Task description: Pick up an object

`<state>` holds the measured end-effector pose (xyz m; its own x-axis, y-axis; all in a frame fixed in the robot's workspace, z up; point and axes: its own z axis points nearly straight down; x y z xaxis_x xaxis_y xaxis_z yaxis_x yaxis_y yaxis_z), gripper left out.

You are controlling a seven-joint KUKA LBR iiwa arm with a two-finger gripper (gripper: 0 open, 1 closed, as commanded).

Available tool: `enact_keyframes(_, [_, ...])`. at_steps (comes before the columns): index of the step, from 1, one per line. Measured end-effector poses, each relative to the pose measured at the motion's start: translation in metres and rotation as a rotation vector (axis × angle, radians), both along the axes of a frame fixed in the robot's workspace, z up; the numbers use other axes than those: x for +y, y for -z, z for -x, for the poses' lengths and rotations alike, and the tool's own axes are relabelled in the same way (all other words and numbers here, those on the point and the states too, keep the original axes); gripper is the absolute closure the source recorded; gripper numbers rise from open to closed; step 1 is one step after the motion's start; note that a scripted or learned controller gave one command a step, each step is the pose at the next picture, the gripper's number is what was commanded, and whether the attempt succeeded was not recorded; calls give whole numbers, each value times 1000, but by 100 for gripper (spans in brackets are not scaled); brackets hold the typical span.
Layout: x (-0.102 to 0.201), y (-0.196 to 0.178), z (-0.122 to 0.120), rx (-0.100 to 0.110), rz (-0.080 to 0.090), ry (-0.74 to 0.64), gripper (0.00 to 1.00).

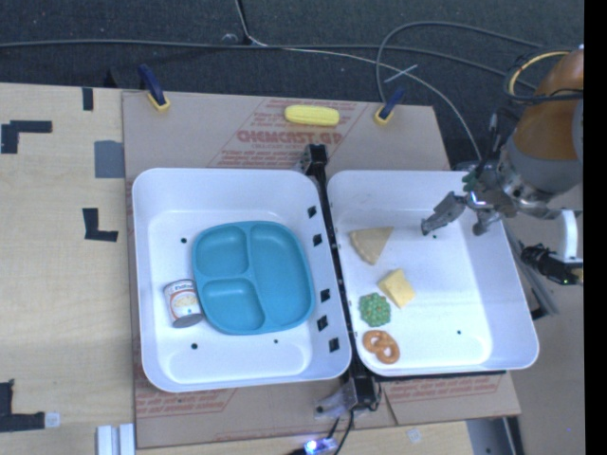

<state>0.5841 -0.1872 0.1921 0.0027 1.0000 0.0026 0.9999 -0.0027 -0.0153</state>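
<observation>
Robot lab bench, cardboard sheet [285,136] held by clamps [152,88], loose cables [417,41], tape marks [95,224] on wood

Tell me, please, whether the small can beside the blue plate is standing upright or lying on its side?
Lying on its side: the can shows its label lengthwise and one round end, resting on the left bin floor against the blue plate.

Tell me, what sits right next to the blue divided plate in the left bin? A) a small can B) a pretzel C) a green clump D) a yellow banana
A: the small can lies against the left edge of the blue divided plate in the left bin; the pretzel lies in the right bin.
</observation>
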Motion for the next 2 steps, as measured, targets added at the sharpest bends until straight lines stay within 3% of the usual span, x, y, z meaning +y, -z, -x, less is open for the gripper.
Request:
enact_keyframes(1, [0,-8,-3,-14,3,-4,0])
enact_keyframes(2, [-2,36,0,-10,3,-4,0])
